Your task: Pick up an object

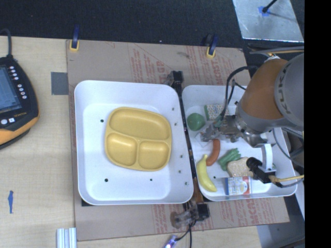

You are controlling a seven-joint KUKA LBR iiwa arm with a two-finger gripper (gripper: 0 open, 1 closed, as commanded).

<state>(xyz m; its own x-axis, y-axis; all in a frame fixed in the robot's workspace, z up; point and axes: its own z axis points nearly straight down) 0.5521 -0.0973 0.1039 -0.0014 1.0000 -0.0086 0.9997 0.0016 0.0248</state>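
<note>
Gripper point(214, 133) low in the right bin point(192, 94) — perhaps touching the orange carrot point(213, 152).

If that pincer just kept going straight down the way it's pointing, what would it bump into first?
Probably the orange-red sausage-shaped toy, which lies just below the pincer in the right bin. Depth is hard to judge from above, so it might meet the bin floor beside it instead.

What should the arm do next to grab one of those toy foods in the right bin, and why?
Probably lower a little onto the orange carrot. The gripper hangs in the right bin just above that carrot, with the green ball to one side and the banana farther off, so the carrot looks like the closest target.
</note>
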